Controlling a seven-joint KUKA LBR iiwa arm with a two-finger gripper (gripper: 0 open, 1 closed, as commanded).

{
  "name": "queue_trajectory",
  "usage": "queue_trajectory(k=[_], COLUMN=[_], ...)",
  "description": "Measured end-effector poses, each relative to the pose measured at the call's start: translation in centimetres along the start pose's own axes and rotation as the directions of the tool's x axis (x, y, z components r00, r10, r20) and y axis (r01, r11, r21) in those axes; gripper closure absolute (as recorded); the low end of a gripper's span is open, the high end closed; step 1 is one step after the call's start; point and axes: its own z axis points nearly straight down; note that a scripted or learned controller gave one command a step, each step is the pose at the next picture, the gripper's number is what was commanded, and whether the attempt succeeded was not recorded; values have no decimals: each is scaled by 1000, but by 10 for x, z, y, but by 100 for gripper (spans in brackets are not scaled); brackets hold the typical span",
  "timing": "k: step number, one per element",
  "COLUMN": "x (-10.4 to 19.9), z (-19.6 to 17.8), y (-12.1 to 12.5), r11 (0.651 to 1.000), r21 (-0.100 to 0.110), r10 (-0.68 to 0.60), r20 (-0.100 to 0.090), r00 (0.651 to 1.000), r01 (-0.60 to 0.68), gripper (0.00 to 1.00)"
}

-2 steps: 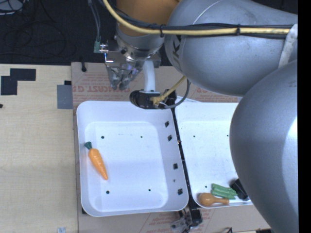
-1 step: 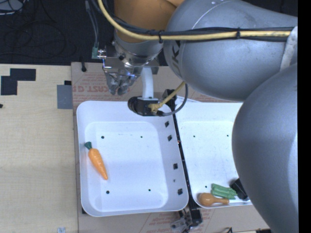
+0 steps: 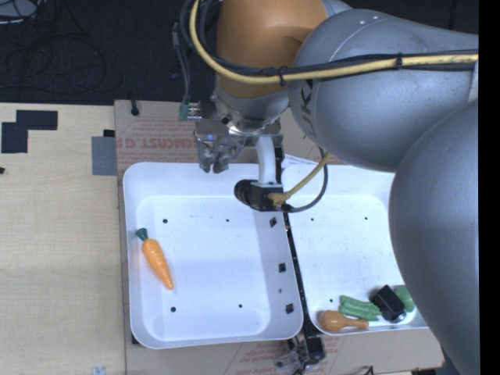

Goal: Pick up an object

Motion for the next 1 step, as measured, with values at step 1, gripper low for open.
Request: queue_trajectory(k=[1], x=[50], z=[2], y=[15], r11=[1000], r21=[-6], r10=[-8], r20=[-4], r00=[1000], r01=[8], gripper=[100])
